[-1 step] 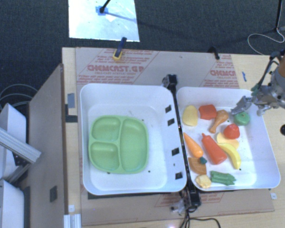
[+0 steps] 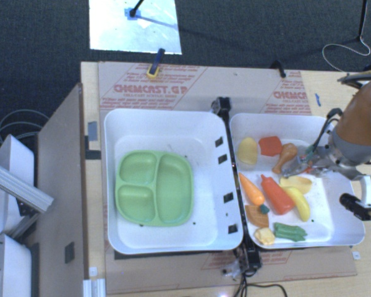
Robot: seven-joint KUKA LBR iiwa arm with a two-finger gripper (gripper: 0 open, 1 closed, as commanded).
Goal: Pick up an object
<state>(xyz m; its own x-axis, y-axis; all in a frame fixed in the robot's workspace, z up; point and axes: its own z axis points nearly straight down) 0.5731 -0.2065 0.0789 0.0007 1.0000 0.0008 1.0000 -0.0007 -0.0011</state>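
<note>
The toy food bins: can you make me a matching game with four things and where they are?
Things:
1. green tray
2. banana
3. carrot
4. green pepper

Places:
A. near the front edge of the right bin
B. right bin, close to the divider between the bins
C. alone in the left bin
D. right bin, just right of the red bottle

Pairs: 1-C, 2-D, 3-B, 4-A
</note>
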